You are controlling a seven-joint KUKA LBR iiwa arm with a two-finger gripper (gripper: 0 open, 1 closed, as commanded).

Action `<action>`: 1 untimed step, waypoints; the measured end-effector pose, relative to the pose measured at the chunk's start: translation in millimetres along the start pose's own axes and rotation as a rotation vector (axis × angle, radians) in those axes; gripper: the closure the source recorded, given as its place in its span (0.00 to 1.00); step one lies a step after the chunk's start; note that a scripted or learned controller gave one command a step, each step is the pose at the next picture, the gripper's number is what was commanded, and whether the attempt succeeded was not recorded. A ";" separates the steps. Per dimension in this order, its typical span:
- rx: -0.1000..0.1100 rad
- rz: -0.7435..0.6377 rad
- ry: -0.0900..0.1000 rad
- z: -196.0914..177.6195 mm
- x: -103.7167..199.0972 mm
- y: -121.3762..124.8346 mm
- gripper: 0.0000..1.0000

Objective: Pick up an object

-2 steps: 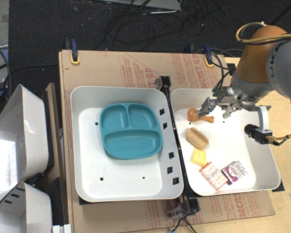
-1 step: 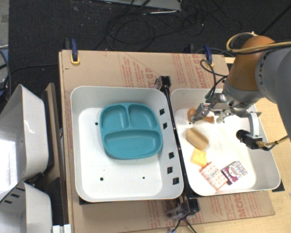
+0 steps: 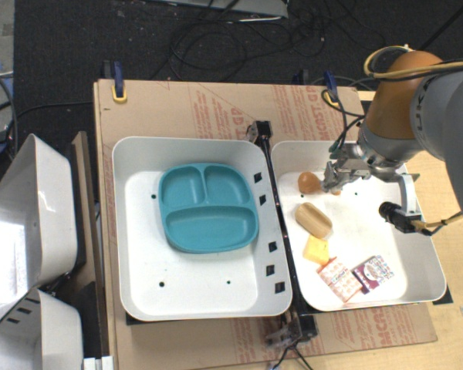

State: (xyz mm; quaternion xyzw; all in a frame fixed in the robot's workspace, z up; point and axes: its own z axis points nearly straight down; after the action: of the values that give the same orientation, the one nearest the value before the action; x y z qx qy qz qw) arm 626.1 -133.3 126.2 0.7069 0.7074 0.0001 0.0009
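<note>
In the right bin (image 3: 417,245) lie an orange round object (image 3: 309,182), a tan bread-like roll (image 3: 314,220), a yellow block (image 3: 317,250), a red-and-white packet (image 3: 338,279) and a small purple-and-white packet (image 3: 373,271). My gripper (image 3: 338,177) hangs low at the bin's far side, just right of the orange object and close to touching it. Nothing shows between its fingers. The grey arm with its orange band (image 3: 397,91) reaches in from the right.
The left bin (image 3: 139,268) holds a teal divided plate (image 3: 208,208). A black divider (image 3: 274,206) runs between the two bins. White tubs (image 3: 27,222) stand at the left off the bench. Cables lie on the dark floor behind.
</note>
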 end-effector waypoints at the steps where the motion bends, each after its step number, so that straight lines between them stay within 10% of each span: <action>1: -0.005 -0.002 -0.001 -63.0 -2.3 6.1 1.00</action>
State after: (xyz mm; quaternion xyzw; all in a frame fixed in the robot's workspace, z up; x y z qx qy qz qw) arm 632.1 -135.4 189.2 0.7063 0.7079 0.0017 0.0029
